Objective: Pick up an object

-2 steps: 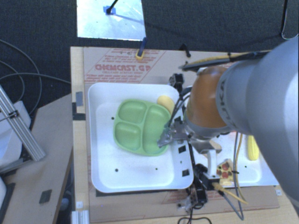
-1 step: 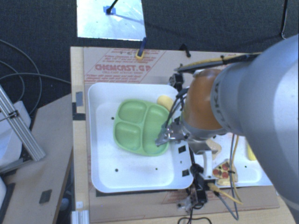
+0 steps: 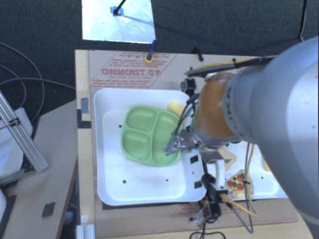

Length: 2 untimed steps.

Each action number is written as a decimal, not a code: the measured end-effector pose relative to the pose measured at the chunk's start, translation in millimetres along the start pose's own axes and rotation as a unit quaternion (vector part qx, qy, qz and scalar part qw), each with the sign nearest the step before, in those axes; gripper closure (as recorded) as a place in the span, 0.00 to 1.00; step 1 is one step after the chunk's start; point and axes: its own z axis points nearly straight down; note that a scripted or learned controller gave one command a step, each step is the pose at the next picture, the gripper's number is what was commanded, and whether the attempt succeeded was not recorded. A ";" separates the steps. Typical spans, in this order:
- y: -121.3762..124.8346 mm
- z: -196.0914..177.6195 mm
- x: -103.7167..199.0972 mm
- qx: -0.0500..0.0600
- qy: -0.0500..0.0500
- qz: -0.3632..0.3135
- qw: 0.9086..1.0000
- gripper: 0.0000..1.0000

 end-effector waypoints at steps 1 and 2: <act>3.2 3.0 1.6 0.000 0.000 0.000 1.000 0.00; 4.2 3.2 1.6 0.001 0.000 0.000 1.000 0.00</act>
